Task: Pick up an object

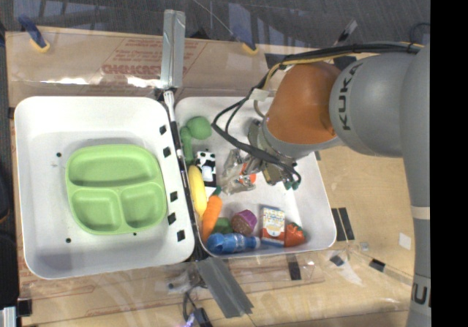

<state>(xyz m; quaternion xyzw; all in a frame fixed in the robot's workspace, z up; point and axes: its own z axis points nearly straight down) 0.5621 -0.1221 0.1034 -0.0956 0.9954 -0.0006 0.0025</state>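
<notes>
My gripper (241,172) reaches down into the right bin (316,201), under the orange wrist band. Its tips hang over the bin floor just right of a black-and-white toy (207,165) and a yellow banana (196,189). An orange carrot (211,214) lies below them. Along the bin's front wall sit a purple round toy (245,222), a small printed carton (273,224), a red piece (294,233) and a blue bottle-like toy (232,243). A green round toy (196,129) rests at the bin's far left. The arm hides the bin's upper right part.
The left bin (36,172) holds a light green divided tray (115,188). A metal divider with black clips (174,62) runs between the two bins. Cables loop from the wrist over the right bin.
</notes>
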